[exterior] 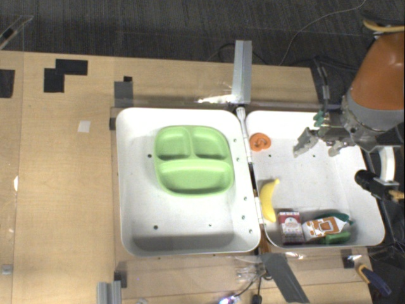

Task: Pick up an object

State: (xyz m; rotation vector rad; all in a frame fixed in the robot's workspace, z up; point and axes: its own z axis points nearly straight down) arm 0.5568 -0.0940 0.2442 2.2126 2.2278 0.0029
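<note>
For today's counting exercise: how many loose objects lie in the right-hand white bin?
4: a round orange object near the bin's upper left corner, a yellow banana along its left wall, and a dark red box beside a white-and-orange carton at the front wall.

Left bin (136, 189): divided tray (192, 159), central.
Right bin (373, 223): round item (259, 142) far-left; banana (269, 199) left edge; two packets (313, 227) near edge.
</note>
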